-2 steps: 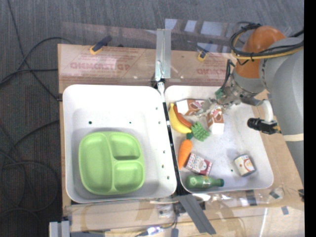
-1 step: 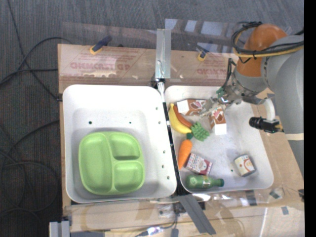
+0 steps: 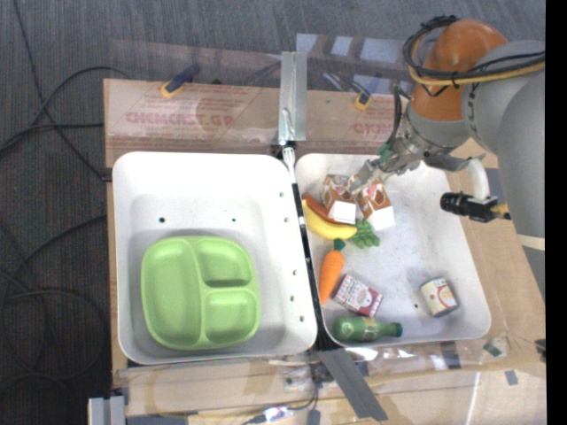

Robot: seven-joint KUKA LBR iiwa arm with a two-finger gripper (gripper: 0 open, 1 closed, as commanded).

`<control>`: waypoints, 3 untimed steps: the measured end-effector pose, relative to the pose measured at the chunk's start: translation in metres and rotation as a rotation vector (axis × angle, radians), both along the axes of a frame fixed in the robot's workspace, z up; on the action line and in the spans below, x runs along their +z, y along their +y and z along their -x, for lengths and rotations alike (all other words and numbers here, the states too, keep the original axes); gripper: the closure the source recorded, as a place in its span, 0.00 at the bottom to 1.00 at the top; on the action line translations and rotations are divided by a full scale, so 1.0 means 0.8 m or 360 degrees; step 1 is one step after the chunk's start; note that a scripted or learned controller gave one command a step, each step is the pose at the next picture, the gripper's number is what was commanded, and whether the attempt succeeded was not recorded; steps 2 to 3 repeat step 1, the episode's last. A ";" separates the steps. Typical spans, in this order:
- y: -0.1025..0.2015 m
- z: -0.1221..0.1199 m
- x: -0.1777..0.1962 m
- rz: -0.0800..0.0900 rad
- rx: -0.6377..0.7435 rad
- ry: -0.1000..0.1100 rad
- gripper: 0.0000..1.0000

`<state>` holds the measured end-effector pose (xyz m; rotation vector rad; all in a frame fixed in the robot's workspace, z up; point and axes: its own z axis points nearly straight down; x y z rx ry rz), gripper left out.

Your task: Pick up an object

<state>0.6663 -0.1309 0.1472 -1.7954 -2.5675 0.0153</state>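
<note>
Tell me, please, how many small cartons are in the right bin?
3. Two brown cartons sit side by side near the bin's far wall under the end effector; a pink carton lies nearer the front, beside the carrot.

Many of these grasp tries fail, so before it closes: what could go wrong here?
The end effector is down in a tight cluster: two small cartons beside the banana. It may pinch two items, or shove one aside. The cluster also sits near the right bin's back wall, which may limit the approach.

Brown bench (image 3: 199, 118) under two white bins: left bin (image 3: 186, 180), right bin (image 3: 456, 255) touching beside it.
</note>
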 end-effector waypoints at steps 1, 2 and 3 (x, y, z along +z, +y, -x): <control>0.036 0.107 0.078 -0.0004 -0.0015 -0.0018 1.00; 0.036 0.107 0.078 -0.0004 -0.0015 -0.0018 1.00; 0.036 0.107 0.078 -0.0004 -0.0015 -0.0018 1.00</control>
